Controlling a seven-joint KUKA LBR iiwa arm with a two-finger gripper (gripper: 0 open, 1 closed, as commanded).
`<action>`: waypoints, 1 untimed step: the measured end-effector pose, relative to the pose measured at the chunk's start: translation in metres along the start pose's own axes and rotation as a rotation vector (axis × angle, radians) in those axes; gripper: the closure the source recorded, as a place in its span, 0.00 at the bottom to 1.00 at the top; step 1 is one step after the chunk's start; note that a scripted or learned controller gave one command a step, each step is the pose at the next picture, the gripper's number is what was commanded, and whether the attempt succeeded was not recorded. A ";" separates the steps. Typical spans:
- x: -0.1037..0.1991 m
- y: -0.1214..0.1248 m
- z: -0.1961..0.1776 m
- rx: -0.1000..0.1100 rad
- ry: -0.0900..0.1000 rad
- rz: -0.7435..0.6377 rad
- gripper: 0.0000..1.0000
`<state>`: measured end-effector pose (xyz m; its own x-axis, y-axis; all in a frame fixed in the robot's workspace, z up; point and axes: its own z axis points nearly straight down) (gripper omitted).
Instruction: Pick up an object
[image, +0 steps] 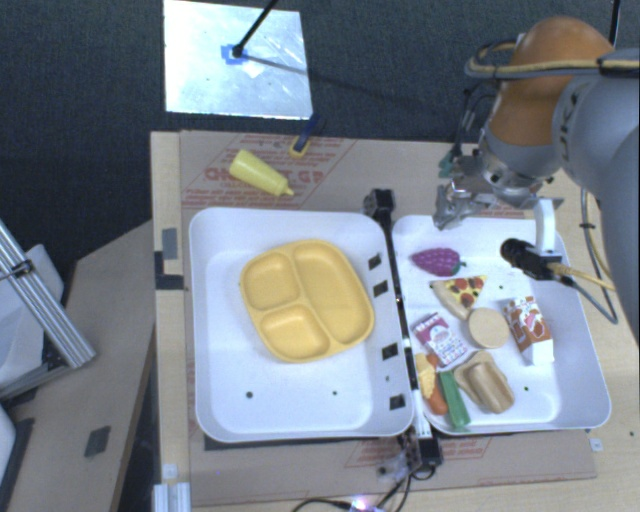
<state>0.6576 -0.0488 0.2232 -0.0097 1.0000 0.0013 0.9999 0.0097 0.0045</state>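
A purple bunch of grapes (437, 261) lies near the far edge of the right bin (585, 400), close to the divide between the two bins, with the robot's pincer (447, 215) poised just beyond it over the bin's far rim. Whether the pincer is open or closed cannot be told from this angle, and the grapes sit apart from it on the bin floor. Just beside the grapes, toward the camera, is a pizza slice (460, 293), and next to that a round tan biscuit (487, 328) and a small brown-and-white carton (529, 330). A red-and-white packet (440, 340) lies against the bin's left wall. In the near corner a bread roll (485, 385), a green stick (455, 398) and a carrot (437, 398) are bunched together. The grey arm (590, 110), with its orange band, reaches in from the upper right. The left bin (230, 400) holds a yellow divided tray (305, 298), set at a slant near its middle. Beyond that bin a yellow squeeze bottle (260, 172) lies on its side on the cardboard sheet (330, 165) covering the bench (110, 290), and farther back is a square of silver foil (237, 60).
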 end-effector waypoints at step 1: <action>-0.008 -0.009 -0.012 0.002 -0.001 0.008 1.00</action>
<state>0.6486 -0.0566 0.2355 -0.0019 1.0000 0.0003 1.0000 0.0019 0.0029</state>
